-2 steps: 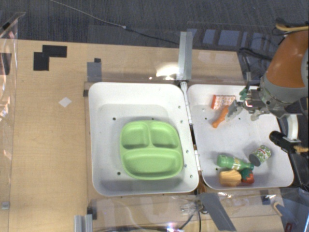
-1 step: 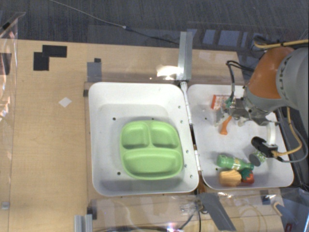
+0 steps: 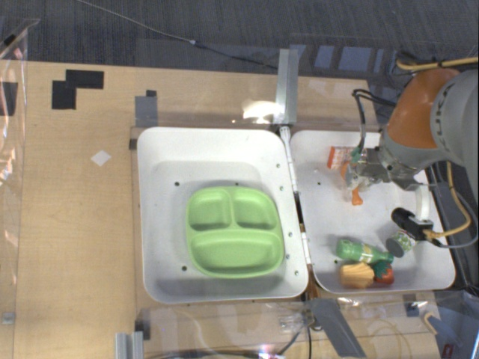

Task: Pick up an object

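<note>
Tool (image 3: 361, 172) low in right bin (image 3: 322, 223), upper part. Orange item (image 3: 356, 196) seen just below tool tips, touching or not unclear. Tool state cannot be told. Other toys grouped well below tool. Advice: tool centred over item before closing, bin wall avoided.

A pale wood tabletop (image 3: 75, 223) fills most of the view, with dark grey carpeted floor (image 3: 224, 10) running along the top edge. Two black patches (image 3: 77, 87) (one stepped, like an L) sit near the tabletop's upper left. A metal upright post (image 3: 288, 88) stands at the far side, and a bright glare spot (image 3: 260, 113) shines just beside its base.
</note>
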### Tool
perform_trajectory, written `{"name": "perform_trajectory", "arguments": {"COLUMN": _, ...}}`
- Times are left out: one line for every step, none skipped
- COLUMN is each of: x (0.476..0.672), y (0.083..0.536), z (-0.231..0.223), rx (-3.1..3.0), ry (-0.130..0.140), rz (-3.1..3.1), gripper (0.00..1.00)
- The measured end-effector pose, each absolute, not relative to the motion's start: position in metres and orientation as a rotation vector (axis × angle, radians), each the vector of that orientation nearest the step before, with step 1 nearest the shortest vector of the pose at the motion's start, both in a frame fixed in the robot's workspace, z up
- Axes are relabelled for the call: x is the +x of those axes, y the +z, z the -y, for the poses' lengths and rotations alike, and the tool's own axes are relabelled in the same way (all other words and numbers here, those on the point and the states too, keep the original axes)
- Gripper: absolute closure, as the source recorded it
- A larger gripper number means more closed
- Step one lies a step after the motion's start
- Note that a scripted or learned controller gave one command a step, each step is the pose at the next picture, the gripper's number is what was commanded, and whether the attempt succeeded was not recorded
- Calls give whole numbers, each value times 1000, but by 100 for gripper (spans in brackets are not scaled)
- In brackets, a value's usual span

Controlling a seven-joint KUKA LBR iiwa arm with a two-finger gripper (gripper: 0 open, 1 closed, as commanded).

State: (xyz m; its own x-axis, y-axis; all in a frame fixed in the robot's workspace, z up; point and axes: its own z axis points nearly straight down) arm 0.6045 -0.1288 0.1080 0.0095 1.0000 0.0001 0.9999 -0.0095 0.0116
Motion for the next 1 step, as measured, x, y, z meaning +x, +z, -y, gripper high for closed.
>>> {"name": "perform_trajectory", "arguments": {"x": 569, "y": 208, "z": 63, "rx": 2219, "ry": 7, "rz": -2219, "gripper": 100}}
